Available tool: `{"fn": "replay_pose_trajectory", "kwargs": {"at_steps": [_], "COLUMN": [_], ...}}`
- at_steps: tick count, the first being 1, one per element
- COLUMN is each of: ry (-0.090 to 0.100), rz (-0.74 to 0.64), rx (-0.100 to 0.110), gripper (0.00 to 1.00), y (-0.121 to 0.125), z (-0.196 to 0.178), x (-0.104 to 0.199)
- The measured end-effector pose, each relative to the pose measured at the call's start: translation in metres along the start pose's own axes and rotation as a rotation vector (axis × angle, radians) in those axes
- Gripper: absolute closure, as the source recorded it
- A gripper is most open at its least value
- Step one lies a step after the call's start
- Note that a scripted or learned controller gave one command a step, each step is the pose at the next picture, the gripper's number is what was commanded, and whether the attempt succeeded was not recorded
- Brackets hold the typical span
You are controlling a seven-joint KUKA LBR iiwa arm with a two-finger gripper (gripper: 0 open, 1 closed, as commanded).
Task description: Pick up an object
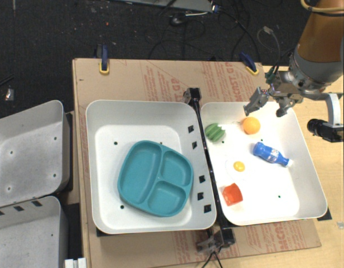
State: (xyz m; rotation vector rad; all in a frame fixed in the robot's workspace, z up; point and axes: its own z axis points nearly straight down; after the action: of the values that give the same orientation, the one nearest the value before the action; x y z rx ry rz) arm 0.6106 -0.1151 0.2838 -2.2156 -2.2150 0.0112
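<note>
Arm: grey with an orange band, reaching in from the right above the far edge of the right bin (pixel 311 166).
Gripper (pixel 270 104): fingers spread apart, nothing between them — poised over the bin's far rim, just above the orange ball (pixel 251 125).
Green piece (pixel 214 132): near the bin's left wall, by the divider.
Blue bottle (pixel 270 154): lying tilted mid-bin, open floor on its right.
Yellow piece (pixel 238 166): small, central, apart from its neighbours.
Red cup (pixel 232 194): near the front-left corner.
Left bin (pixel 105 121): holds a teal divided plate (pixel 155 177) — bare margin along the far and left walls.
</note>
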Motion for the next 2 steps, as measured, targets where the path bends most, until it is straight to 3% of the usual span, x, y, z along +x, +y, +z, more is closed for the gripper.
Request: {"fn": "replay_pose_trajectory", "kwargs": {"at_steps": [1,2], "ry": [-0.001,-0.001], "rz": [-0.002,0.001], "rx": [-0.011,-0.005], "gripper": [0.0,0.0], "y": [0.002,0.0], "z": [-0.006,0.058], "x": [0.0,0.001]}}
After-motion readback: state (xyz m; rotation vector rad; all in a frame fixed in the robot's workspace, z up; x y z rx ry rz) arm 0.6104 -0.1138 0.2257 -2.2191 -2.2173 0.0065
